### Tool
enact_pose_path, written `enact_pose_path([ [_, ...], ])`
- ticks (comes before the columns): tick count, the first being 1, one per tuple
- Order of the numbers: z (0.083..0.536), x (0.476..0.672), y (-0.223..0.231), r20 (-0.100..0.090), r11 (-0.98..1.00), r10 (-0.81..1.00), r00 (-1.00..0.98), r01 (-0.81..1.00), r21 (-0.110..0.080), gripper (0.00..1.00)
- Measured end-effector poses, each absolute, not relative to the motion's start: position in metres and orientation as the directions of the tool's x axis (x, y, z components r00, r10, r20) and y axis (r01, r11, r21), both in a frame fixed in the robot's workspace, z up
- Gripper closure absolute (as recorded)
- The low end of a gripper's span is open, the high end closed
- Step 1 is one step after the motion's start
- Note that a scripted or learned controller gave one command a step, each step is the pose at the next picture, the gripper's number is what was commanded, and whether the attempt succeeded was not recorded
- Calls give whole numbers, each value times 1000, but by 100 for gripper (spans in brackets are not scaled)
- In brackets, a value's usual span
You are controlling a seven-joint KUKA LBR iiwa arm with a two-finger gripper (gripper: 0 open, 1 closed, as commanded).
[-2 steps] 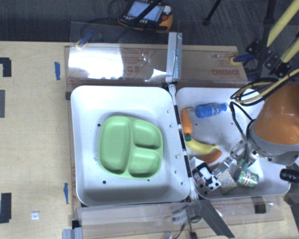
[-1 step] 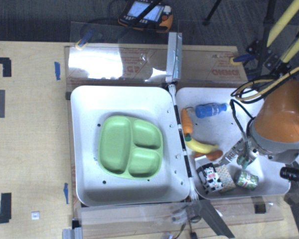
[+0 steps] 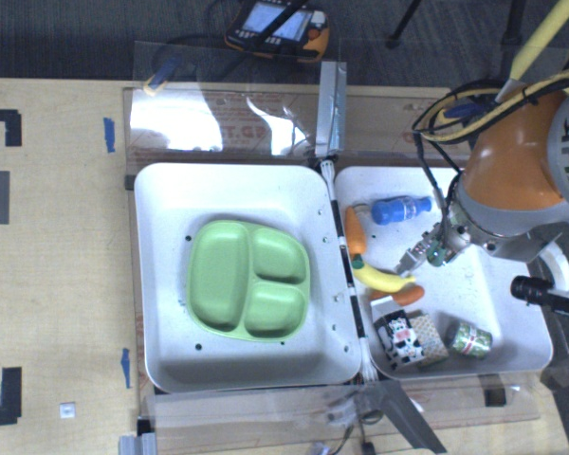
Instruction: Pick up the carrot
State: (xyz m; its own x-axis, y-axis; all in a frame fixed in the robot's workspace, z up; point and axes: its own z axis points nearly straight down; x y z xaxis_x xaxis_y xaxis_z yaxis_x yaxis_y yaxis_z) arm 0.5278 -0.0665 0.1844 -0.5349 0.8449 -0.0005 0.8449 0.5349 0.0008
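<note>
Overhead slanted view of a wooden worktop [image 3: 57, 254] carrying two shallow white plastic bins with rounded corners. The grey arm [image 3: 522, 178], with its glossy orange band, enters from the right and is cut off by the frame edge; its bulk hides the far right corner of the right bin [image 3: 512, 320]. The pincer [image 3: 419, 254] hangs over the middle of that bin, small and partly blurred, so whether its fingers are apart or together cannot be told; nothing is seen between them.

The carrot [image 3: 357, 232], a short matt orange taper, lies against the left wall of the right bin, pointing far to near, just left of the pincer and apart from it. Its near end meets a curved yellow banana [image 3: 384, 279]. A smaller orange-red piece [image 3: 408, 295] lies just beside the banana; its identity is unclear. A blue bottle [image 3: 400, 209] lies on its side toward the far wall. Near the front wall rest a black-and-white patterned packet [image 3: 410, 338] and a green metallic can [image 3: 470, 339] on its side.

The left bin [image 3: 161, 207] holds a pale green, smooth three-compartment plate [image 3: 248, 278].
</note>
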Motion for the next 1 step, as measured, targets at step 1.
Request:
enact_pose_path([
  [1, 210, 493, -123, -2, 179, 984, -179, 984, 1, 100],
])
